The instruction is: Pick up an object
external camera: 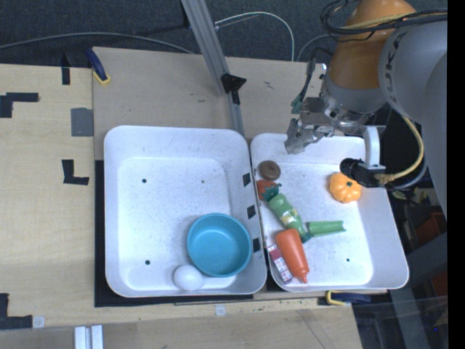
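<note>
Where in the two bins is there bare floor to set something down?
Left bin: the whole upper half is bare, above the blue bowl and white ball. Right bin: bare along the lower right, below the small pumpkin and right of the carrot. Crowded along its left wall, where the green bottle and brown disc lie.

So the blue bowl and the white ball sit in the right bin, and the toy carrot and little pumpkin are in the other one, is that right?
Not quite. The camera view shows the blue bowl and the white ball in the left bin, not the right one. The toy carrot and little pumpkin are in the other bin, the right bin.
</note>
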`<state>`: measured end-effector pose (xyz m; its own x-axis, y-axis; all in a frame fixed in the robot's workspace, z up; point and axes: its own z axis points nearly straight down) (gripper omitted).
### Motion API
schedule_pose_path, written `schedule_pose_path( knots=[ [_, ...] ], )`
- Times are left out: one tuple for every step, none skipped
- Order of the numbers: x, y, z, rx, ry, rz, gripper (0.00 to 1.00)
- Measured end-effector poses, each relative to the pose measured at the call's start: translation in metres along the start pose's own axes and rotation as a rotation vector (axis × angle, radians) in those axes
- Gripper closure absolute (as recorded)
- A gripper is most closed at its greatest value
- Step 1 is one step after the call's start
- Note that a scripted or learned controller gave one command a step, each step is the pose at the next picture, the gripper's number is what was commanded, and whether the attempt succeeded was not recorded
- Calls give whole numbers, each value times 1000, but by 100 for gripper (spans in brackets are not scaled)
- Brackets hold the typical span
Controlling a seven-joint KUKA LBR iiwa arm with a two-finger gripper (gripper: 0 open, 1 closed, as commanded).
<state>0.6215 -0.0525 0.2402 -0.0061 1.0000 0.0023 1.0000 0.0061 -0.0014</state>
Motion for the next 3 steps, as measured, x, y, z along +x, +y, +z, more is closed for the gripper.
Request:
schedule_pose_path(
  knots=[
    [51, -14, -6, 1, 0, -1, 100],
    [99, -36, 10, 3, -1, 0, 100],
    [144, -54, 21, 3, -2, 0, 100]
  ],
)
